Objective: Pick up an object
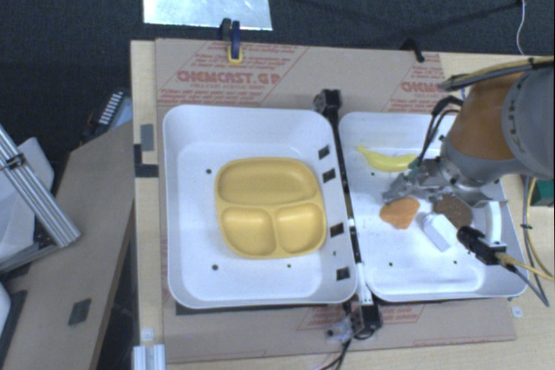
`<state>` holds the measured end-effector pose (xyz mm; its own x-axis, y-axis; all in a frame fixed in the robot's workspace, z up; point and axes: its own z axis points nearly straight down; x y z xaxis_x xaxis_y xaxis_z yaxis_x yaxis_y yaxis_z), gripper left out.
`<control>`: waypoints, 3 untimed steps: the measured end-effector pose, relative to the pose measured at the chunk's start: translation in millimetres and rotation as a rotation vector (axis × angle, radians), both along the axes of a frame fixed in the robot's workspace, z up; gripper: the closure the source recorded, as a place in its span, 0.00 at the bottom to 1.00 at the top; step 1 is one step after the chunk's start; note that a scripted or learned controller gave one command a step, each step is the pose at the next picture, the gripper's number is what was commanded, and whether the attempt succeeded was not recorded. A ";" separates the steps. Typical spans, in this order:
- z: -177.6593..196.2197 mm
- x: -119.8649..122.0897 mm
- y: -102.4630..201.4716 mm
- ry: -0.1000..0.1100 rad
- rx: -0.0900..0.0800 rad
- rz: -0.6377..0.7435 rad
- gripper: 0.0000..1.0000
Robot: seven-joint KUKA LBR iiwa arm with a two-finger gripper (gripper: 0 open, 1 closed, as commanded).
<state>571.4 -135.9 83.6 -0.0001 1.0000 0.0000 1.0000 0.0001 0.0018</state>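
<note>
The right bin (408,286) holds a yellow banana (387,158) near its far left. An orange rounded piece (400,213) lies at its middle, with a small white block (434,231) and a brown piece (453,209) to its right. My gripper (408,185) hangs low over the right bin. It is just above the orange piece and in front of the banana. Nothing can be seen held in it.
The left bin (186,212) bears a yellow divided plate (264,206) at its middle. A black divider (340,195) runs between the two bins. The arm's bulk (494,130) covers the right bin's far right corner. Cardboard (286,74) lies under both bins.
</note>
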 end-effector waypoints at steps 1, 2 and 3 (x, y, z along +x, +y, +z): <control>14.7 2.6 -0.2 -0.008 -0.001 0.001 1.00; 58.0 4.0 -2.3 -0.003 -0.001 0.003 1.00; 104.3 12.1 -5.0 -0.004 -0.002 0.004 1.00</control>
